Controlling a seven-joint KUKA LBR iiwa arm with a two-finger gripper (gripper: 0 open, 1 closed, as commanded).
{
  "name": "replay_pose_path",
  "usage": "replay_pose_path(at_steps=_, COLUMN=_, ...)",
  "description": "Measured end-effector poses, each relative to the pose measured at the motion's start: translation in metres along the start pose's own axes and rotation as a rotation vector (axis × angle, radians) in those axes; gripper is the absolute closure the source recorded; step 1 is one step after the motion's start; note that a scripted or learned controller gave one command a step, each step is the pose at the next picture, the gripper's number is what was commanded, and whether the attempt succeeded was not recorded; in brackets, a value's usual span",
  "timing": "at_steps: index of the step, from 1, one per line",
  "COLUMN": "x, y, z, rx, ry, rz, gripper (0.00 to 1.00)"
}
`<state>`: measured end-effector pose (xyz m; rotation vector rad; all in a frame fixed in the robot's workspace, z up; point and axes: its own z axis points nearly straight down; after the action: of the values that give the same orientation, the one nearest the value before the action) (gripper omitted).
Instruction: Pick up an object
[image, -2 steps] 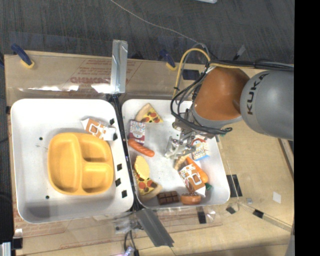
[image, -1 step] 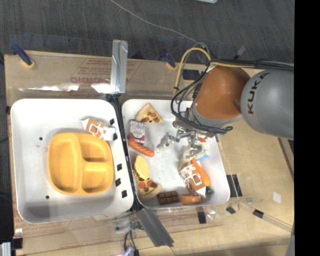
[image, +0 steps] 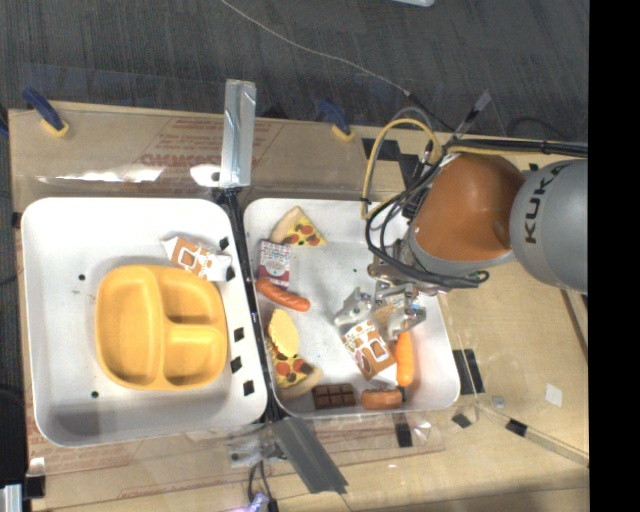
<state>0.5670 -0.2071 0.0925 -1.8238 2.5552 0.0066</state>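
My gripper (image: 385, 305) hangs low in the right bin (image: 330, 225), under the orange wrist band, just above a small orange-and-white carton (image: 368, 348) and next to an orange carrot (image: 405, 360). A crumpled silver wrapper (image: 352, 303) lies at its left. Other toy food sits in this bin: a pizza slice (image: 297, 229), a red-and-white packet (image: 275, 260), a sausage (image: 283, 296), a burger (image: 284, 336), a second pizza slice (image: 293, 371), a chocolate bar (image: 333, 396) and a hot dog (image: 381, 398). Nothing shows between the fingers.
The left bin (image: 60, 230) holds a yellow divided tray (image: 160, 325) and an orange-and-white carton (image: 195, 260) at the tray's upper right. A metal divider post (image: 238, 135) stands between the bins at the back. Cables (image: 395, 195) loop off the wrist.
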Motion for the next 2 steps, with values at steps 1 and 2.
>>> replay_pose_path(at_steps=1, x=0.02, y=0.066, z=0.001, rx=0.0, ry=-0.002, rz=-0.13, gripper=0.0)
replay_pose_path(at_steps=2, x=0.018, y=0.065, z=-0.01, rx=0.002, ry=-0.003, rz=-0.137, gripper=1.0)
